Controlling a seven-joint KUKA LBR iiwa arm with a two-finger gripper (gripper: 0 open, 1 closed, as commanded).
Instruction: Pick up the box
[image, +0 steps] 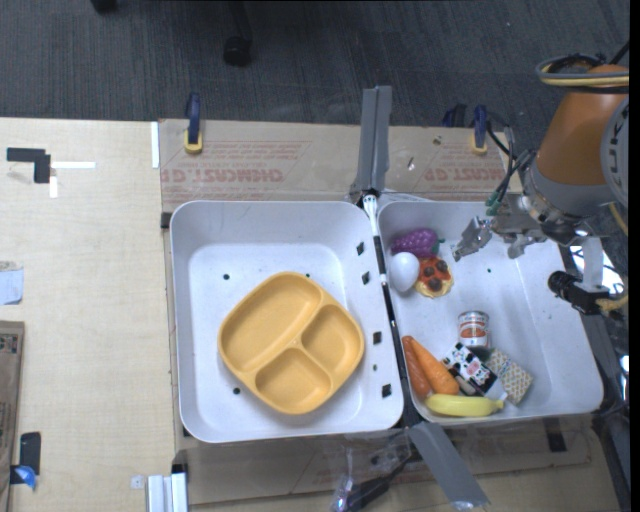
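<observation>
The box (470, 369), small with black and white print, lies near the front of the right bin (560, 330), wedged between a carrot (427, 367) and a tan checkered piece (515, 380). My gripper (496, 241) hangs over the back of the right bin, well behind the box and apart from it. It is open, with its fingers spread and nothing between them. The orange band of the arm (580, 140) shows above it at the right.
Also in the right bin are purple grapes (415, 241), a white egg (403, 270), a small pizza-like toy (434, 278), a can (473, 328) just behind the box, and a banana (465, 405) in front of it. A yellow divided plate (290, 342) lies in the left bin (200, 300).
</observation>
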